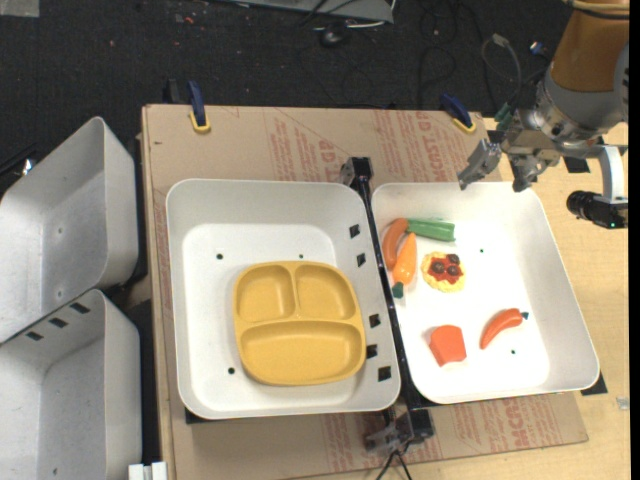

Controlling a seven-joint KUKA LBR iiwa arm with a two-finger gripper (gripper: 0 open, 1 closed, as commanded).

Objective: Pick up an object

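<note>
In the right bin [560, 298] lie several toy foods: an orange carrot [404, 258], a sausage-like piece [393, 236] beside it, a green piece [432, 230], a small round tart [445, 271], an orange block [448, 344] and an orange-red pepper [500, 326]. My gripper [497, 168] hangs above the far edge of the right bin, open, with nothing between its fingers. It is apart from every object, up and to the right of the green piece.
The left bin [190, 268] holds a yellow divided tray [298, 321]. Black clips run along the seam between the bins. Two spare white bins [60, 268] are stacked off the bench at the left. Cables lie on the dark floor behind.
</note>
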